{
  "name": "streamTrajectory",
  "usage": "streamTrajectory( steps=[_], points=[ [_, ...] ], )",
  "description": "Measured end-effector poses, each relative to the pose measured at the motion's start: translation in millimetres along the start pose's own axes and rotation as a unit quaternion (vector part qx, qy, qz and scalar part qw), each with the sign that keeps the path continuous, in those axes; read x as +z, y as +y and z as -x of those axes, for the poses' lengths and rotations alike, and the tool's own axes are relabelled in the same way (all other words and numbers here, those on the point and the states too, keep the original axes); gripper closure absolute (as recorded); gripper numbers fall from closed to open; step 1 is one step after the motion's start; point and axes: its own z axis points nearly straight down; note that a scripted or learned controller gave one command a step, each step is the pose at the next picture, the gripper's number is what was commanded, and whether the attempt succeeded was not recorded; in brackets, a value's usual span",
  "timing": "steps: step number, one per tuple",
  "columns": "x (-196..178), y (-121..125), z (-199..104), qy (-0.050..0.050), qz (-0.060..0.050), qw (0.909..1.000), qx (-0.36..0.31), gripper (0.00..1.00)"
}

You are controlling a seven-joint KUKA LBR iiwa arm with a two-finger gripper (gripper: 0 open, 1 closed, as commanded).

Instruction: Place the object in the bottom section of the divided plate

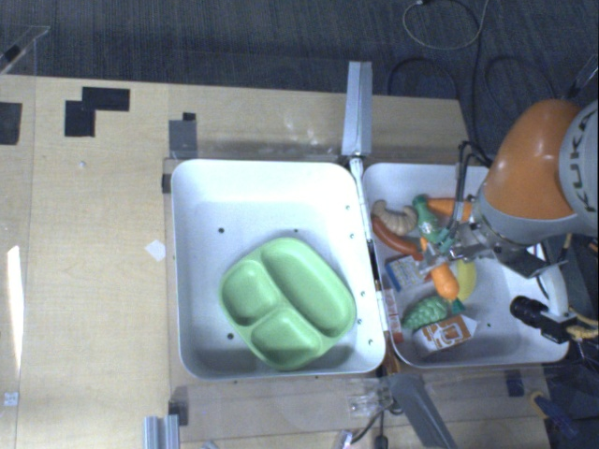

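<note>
A green divided plate (287, 302) lies in the left bin (201, 204), tilted, with three sections. Its bottom section (284, 336) holds nothing. My gripper (449, 248) hangs low over the clutter in the right bin (524, 344), below the orange wrist band (529, 162). Directly beneath and beside it lie a small orange toy (446, 282) and a yellow piece (465, 276). I cannot make out anything held in the gripper.
The right bin also holds a red sausage-like piece (396, 241), a beige piece (397, 217), a blue-white packet (404, 271), a green knobbly toy (428, 311) and a brown box (448, 332). A metal divider (357, 110) runs between the bins.
</note>
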Motion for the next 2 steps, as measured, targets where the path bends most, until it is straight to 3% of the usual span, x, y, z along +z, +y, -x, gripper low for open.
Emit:
streamTrajectory(
  steps=[1, 2],
  points=[
    [-37, 40, -67, 0.0, -0.001, 1.0, -0.006, 1.0],
    [-6, 40, -157, 0.0, -0.001, 0.9761, -0.217, 1.0]
  ],
)
